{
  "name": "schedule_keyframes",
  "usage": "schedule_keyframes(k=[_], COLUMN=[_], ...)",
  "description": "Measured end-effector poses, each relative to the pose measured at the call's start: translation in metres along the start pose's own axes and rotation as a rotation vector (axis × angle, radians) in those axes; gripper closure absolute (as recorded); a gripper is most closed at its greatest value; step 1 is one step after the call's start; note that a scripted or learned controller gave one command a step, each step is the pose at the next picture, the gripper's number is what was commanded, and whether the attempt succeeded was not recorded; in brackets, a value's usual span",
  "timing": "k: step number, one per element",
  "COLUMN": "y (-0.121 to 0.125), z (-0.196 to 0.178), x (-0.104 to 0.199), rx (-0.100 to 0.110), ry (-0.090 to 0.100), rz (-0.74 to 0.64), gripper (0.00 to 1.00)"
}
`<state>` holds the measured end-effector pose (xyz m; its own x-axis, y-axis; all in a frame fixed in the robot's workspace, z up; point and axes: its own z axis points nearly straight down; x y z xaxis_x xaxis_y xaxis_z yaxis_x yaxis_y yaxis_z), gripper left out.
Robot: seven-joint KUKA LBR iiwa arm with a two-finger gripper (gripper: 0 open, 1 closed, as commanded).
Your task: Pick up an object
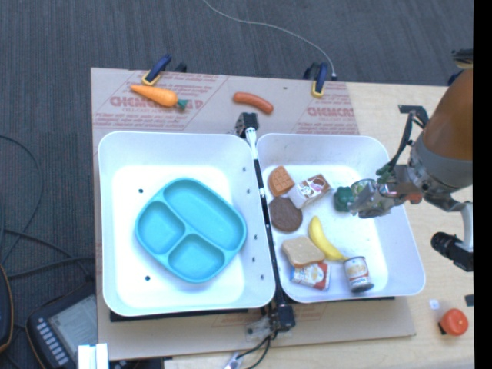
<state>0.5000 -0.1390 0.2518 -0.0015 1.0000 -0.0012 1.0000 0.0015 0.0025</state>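
Note:
The right bin (pixel 400 237) holds several toy foods: an orange waffle (pixel 280 181), a small white and red box (pixel 311 190), a brown cookie (pixel 286 214), a banana (pixel 324 239), a bread slice (pixel 304 250), a red packet (pixel 311 275) and a can (pixel 357 274). My gripper (pixel 360 200) is low over the bin's right middle, reaching in from the right. A small dark green object (pixel 343 198) sits right at its tip, and I cannot tell whether it is gripped.
The left bin (pixel 123 167) holds a blue divided plate (pixel 191 229). A carrot (pixel 157 96) and a sausage (pixel 253 102) lie on the cardboard behind the bins. Blue-yellow clamps (pixel 320 79) stand at the back edge. A small orange item (pixel 453 323) lies at the bench's front right.

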Motion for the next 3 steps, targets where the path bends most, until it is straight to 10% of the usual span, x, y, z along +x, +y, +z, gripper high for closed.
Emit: schedule_keyframes(k=[1, 2, 3], y=[0.134, 0.133, 0.043], z=[0.023, 0.033, 0.065], x=[0.051, 0.119, 0.148], rx=[0.004, 0.003, 0.007], ry=[0.001, 0.001, 0.001], rz=[-0.001, -0.001, 0.001], gripper=[1.00, 1.00, 1.00])
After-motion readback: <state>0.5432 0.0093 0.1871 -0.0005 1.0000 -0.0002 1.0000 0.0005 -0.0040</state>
